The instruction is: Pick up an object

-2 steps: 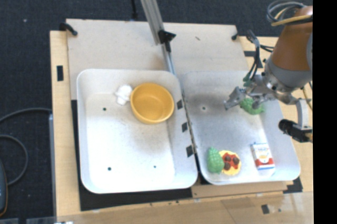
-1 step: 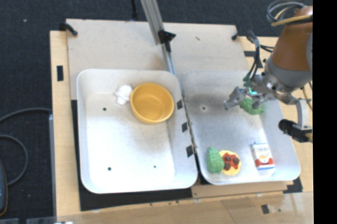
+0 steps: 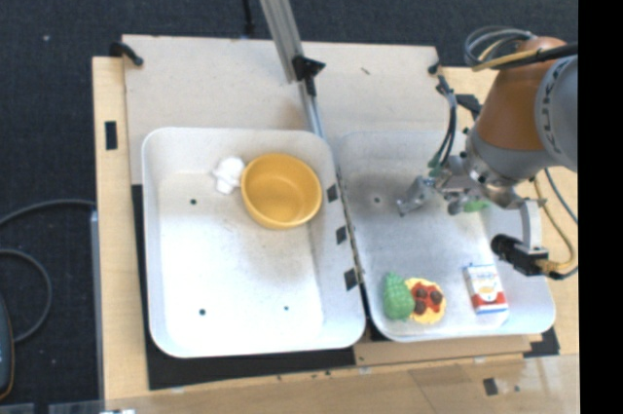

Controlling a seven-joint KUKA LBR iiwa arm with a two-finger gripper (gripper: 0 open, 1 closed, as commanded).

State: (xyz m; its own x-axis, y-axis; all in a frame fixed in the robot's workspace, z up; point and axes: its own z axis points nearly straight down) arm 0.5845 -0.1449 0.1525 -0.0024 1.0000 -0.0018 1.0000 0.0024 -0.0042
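My gripper (image 3: pixel 433 200) hangs low over the upper middle of the right bin (image 3: pixel 380 159), below the orange-banded wrist (image 3: pixel 514 115). Its two fingers stand spread apart, and only bare bin floor shows between them. A small green patch (image 3: pixel 475 205) peeks out beside the right finger, mostly hidden by the wrist. Along the near edge of the right bin lie a green knobbly item (image 3: pixel 395 296), a yellow and red item (image 3: pixel 426 299) touching it, and a small white, red and blue carton (image 3: pixel 485 290). All three lie well below the gripper.
The left bin (image 3: pixel 195 285) holds a yellow bowl (image 3: pixel 281 190) at its top, with a small white lump (image 3: pixel 229 173) beside it. A metal pole (image 3: pixel 277 3) slants down to the gap between the bins. Cables hang near the wrist.
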